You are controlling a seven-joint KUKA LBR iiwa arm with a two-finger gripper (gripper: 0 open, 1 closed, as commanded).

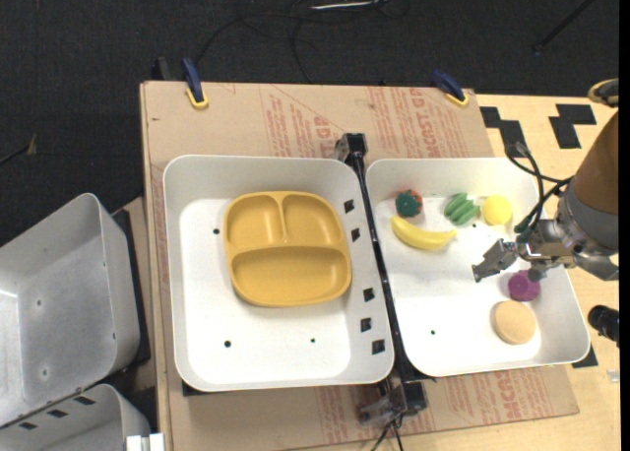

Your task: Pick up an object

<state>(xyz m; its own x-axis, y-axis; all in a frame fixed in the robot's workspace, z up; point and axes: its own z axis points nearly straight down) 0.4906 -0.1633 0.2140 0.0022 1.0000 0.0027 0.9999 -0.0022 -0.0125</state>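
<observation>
The bench carries two shallow white plastic bins side by side. The left bin (197,341) holds a yellow plastic tray with three compartments (288,247), lying flat. The right bin (433,341) holds the small toy things: a curved yellow plastic banana (423,233), a small dark green and red round piece (408,204), a green ridged piece (460,208), a yellow ball-like piece (497,210), a small purple round piece (523,287) and a pale tan rounded piece like a bun (514,322).

The gripper (502,262) hangs over the right part of the right bin, between the yellow ball-like piece and the purple piece, and just beside the purple one. Its dark fingers (489,265) appear spread apart and nothing is between them, so it holds nothing at this moment.

I judge that the step in hand is the approach to a thing, most probably the purple piece, because it is the nearest. To do it well, the arm should first bring the fingers directly above the piece, so that it sits in the middle of the gap, and only then descend. The bun lies near, so the fingers should turn so that they do not push it. The bin wall on the right is also close and needs care.
</observation>
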